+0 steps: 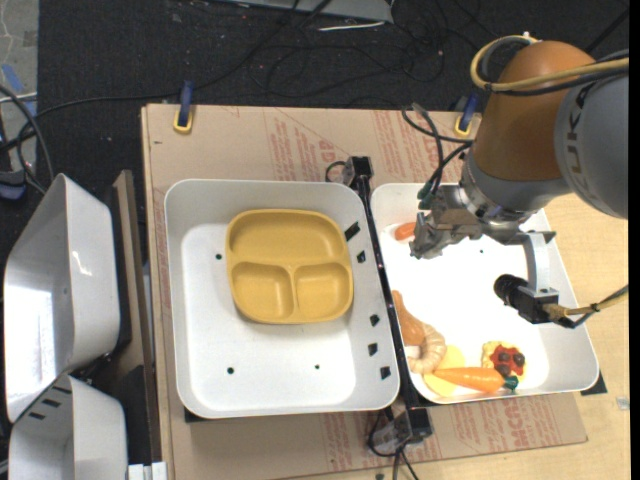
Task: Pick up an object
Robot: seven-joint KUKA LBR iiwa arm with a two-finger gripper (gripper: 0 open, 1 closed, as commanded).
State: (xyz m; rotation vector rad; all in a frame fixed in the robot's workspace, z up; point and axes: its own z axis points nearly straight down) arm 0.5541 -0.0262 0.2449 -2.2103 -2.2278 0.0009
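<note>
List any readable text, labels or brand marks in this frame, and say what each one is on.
"KU": dark letters on the grey arm at the right edge, cut off by the frame.
Faint red repeated print on the brown board under the bins: too blurred to read.

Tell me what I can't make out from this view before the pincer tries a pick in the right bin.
- Pincer, camera view: the wrist body covers the fingertips, so their state is unreadable.
- Orange item beside the pincer: partly hidden by it; its identity and any contact are unclear.
- Toy food pile in the right bin: pieces overlap, so their edges blur together.
- Small colourful toy: too small to identify.
</note>
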